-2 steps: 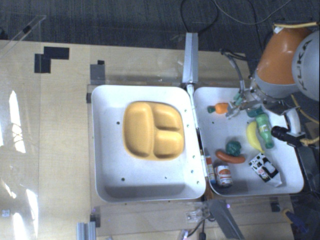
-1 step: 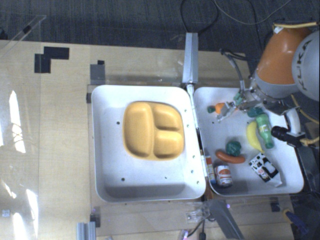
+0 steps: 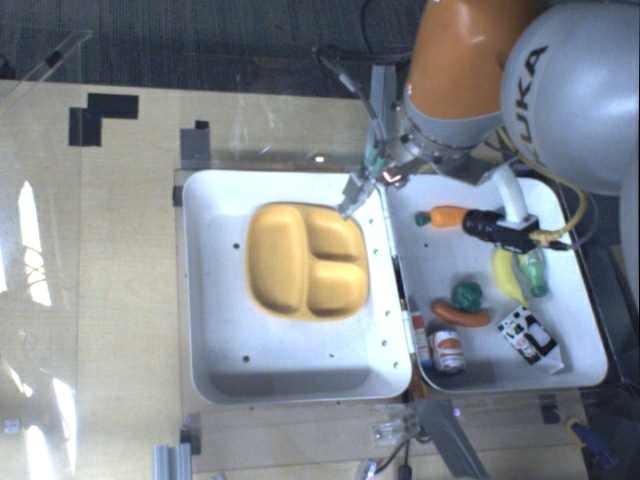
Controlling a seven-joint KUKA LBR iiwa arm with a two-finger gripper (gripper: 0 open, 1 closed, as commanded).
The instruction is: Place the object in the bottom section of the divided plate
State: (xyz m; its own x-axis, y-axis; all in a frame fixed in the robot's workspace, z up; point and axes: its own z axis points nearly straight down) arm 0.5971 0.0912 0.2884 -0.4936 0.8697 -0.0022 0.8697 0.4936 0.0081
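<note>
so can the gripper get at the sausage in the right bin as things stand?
Probably yes: the sausage lies uncovered, though a green lump and a can crowd it. The gripper hangs at the edge of the plate.

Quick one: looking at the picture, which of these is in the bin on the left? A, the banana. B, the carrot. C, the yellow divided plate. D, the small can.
C: the yellow divided plate lies in the left bin, while the carrot, banana and small can all lie in the right bin.
</note>
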